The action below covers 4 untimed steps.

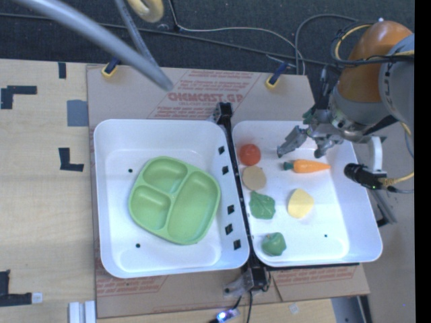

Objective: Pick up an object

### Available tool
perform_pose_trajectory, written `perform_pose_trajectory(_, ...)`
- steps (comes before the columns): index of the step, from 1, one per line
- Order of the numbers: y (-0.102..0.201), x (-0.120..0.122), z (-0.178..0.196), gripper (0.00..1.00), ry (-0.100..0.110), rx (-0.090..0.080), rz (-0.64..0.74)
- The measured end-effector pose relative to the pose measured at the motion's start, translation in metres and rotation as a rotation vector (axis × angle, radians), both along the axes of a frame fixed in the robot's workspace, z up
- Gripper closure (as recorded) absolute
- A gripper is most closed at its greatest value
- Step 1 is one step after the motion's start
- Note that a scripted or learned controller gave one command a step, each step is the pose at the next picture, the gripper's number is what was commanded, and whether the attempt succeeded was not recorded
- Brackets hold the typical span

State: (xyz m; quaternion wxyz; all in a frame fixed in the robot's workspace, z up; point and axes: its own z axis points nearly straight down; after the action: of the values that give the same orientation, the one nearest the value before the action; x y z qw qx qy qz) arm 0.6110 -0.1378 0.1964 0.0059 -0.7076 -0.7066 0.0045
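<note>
My jaws (304, 147) hang over the far part of the right bin (357, 241), spread wide with nothing between them. One finger reaches toward the bin's middle, the other points down at the carrot (310, 167), which lies on its side just below me, green end toward the divider. I cannot tell whether either finger touches the bin floor.

Five other pieces share this bin. A tomato (250, 155) sits near the divider, a tan round piece (254, 178) just beside it, then a leafy green (262, 205) below that. A yellow piece (300, 203) lies near the middle, and a second green piece (273, 244) rests toward the near wall.

The left bin (108, 200) holds a green tray (175, 199) with three compartments, tilted a little.

Both bins sit on a cardboard sheet (202, 89) on the bench (40, 200). Red printing runs across the cardboard above the left bin, upside down from here and too blurred for me to read. Yellow clamps (110, 69) pin its far corners.
</note>
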Motion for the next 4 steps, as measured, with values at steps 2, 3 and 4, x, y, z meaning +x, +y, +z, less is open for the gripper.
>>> perform_pose_trajectory(2, -0.003, 0.007, -0.055, 0.0, -0.008, -0.003, 0.002)
perform_pose_trajectory(3, -0.005, 0.011, -0.099, 0.0, -0.03, -0.011, 0.004)
perform_pose_trajectory(4, -0.006, 0.013, -0.086, 1.0, -0.036, -0.013, 0.005)
